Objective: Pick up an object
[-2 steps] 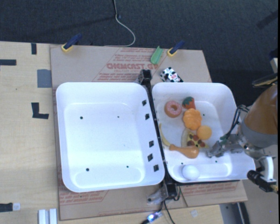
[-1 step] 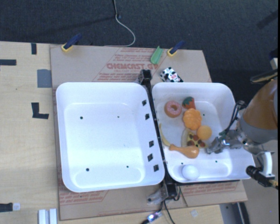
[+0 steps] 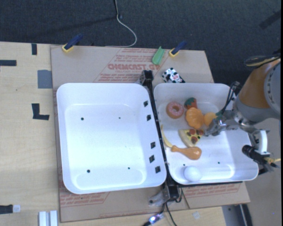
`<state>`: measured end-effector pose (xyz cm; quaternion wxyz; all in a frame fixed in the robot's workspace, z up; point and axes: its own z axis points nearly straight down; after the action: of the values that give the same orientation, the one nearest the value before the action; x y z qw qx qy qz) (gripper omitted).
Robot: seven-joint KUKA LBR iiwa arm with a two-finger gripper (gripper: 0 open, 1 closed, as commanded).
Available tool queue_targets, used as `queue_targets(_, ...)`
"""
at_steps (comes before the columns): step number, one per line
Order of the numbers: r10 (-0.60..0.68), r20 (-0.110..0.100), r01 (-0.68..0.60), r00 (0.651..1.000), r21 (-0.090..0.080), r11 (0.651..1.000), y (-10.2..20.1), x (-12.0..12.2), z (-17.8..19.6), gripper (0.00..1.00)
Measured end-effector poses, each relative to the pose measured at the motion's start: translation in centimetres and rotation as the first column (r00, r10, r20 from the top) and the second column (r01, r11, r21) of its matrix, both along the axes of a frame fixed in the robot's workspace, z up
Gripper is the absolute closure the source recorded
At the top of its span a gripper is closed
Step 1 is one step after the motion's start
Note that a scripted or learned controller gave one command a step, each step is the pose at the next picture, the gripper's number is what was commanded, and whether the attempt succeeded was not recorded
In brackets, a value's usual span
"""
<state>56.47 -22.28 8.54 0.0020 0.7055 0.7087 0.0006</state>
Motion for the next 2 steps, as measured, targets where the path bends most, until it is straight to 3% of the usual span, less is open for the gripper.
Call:
queue_targets(1,0.003,-0.003,-0.003,1.0,0.003,1.0,8.9,0.5,-0.1,1.0)
queue_targets(2,-0.006,-0.004,0.006,1.0,0.002,1.0,11.1,-8.2,0.0,1.0)
